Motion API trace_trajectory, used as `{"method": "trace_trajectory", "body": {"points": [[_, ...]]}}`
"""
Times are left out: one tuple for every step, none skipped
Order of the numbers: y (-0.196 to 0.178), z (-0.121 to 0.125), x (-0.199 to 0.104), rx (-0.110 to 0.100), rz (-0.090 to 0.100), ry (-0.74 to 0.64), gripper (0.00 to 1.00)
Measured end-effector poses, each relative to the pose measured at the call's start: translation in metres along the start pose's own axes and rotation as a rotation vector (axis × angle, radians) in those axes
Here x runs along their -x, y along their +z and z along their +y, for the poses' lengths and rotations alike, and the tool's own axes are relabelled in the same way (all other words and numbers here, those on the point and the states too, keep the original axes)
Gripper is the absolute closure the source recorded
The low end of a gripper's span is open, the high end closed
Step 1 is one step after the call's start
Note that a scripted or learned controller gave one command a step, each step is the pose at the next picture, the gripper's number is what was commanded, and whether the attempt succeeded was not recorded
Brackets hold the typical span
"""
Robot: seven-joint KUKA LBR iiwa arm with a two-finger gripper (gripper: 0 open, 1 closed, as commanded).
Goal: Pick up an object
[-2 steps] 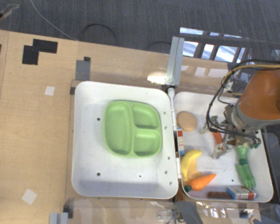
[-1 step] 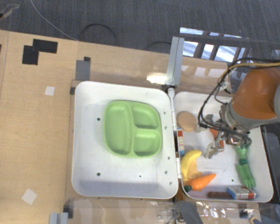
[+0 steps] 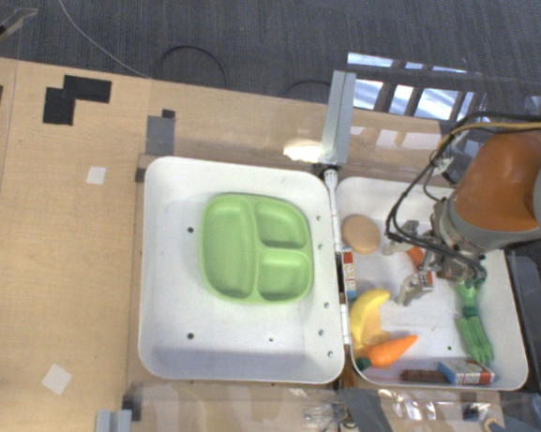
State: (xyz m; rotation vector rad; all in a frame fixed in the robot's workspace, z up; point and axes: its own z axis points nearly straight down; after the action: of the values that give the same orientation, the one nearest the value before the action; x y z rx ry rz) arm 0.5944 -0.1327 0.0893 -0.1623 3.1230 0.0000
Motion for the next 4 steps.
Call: {"method": "trace_trajectory", "body": {"points": [[0.001,0.022,0.020,-0.002,0.001,0.164,0.00],[-0.028,0.003,-0.005,-0.001,0.004,-0.016,0.00],[0.001,0.003,0.025,-0.001,0.001,0.101,0.00],[-0.015,0.003,0.030,-0.003,-0.016,0.097,1.00]]}}
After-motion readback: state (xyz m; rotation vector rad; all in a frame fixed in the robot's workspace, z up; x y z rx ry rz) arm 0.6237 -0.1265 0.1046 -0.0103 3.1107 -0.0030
